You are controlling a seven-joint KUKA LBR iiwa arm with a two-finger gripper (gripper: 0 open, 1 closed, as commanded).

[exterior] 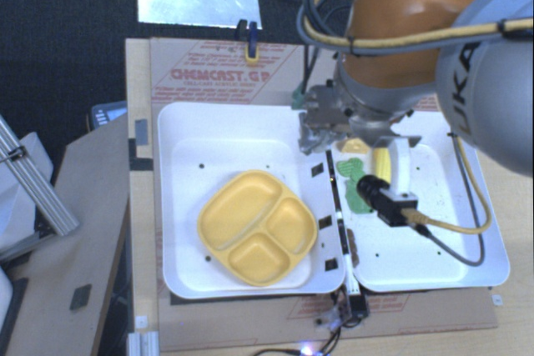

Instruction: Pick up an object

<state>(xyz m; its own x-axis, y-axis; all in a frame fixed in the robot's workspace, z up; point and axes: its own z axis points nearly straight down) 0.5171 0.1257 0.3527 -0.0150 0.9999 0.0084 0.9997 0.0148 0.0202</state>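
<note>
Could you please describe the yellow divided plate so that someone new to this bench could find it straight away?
Start at the two white bins side by side and take the left bin. The yellow divided plate lies in its lower middle, tilted diagonally. It is the large item there, with three compartments, unlike the small green object and yellow object under the arm in the right bin.

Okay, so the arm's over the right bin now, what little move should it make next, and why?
Probably a short descent. The gripper hangs over the right bin by the green object and yellow object; nothing visibly sits between its fingers, so lowering comes before closing.
</note>
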